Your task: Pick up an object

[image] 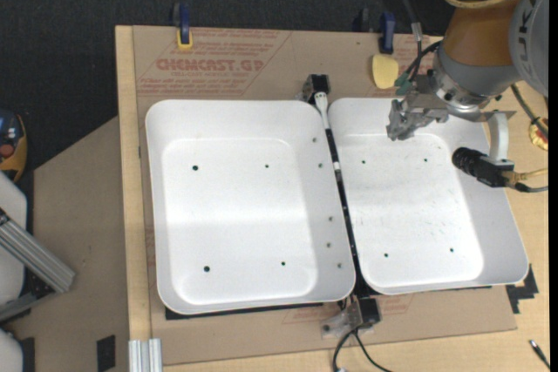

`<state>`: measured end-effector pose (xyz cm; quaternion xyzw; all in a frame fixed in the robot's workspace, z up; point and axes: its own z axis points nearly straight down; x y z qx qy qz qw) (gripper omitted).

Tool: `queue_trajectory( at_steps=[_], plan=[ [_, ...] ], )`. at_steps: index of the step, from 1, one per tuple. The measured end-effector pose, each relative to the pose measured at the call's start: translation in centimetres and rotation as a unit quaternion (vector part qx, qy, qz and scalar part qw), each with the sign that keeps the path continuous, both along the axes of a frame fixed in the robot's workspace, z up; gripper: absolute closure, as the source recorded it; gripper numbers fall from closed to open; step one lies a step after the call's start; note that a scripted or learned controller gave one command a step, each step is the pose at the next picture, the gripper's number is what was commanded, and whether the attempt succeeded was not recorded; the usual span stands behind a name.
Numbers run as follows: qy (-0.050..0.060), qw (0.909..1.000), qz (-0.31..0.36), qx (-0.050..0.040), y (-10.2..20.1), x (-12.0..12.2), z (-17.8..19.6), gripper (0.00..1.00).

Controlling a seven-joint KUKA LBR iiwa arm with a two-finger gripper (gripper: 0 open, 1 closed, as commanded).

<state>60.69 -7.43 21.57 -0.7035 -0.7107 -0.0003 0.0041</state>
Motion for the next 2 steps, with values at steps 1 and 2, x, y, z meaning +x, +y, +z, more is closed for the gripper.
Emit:
queue_trajectory(
  at_steps=[1,2],
  plan=[
    [-0.014,0.9999,-0.003,-0.0035,3.0,-1.4,23.6,1.0],
    [0.002,1.0,-0.003,-0.0022,7.8,0.1,14.6,1.0]
  ],
)
